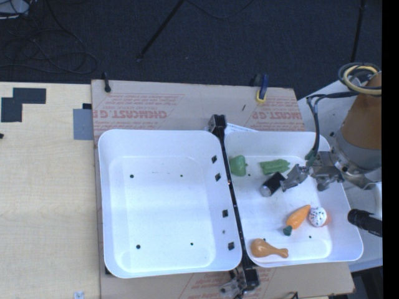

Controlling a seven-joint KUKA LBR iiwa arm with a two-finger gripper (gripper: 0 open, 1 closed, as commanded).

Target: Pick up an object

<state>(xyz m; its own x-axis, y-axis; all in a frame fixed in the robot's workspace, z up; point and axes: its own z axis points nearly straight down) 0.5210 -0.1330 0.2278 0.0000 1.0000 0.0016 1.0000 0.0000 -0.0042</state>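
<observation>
- Two white bins sit side by side; the right bin (340, 254) holds several small toys.
- Robot claw (282, 183) hangs low in the right bin, just beside a green bean-shaped toy (274, 166).
- Whether the claw is released or clenched cannot be told.
- Orange carrot toy (298, 218) lies below-right of the claw, its long axis slanting up-right.

arm (365, 129) cut off at the right edge

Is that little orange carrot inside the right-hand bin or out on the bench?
Inside. The carrot lies flat on the right bin floor, beside a spotted white ball.
</observation>
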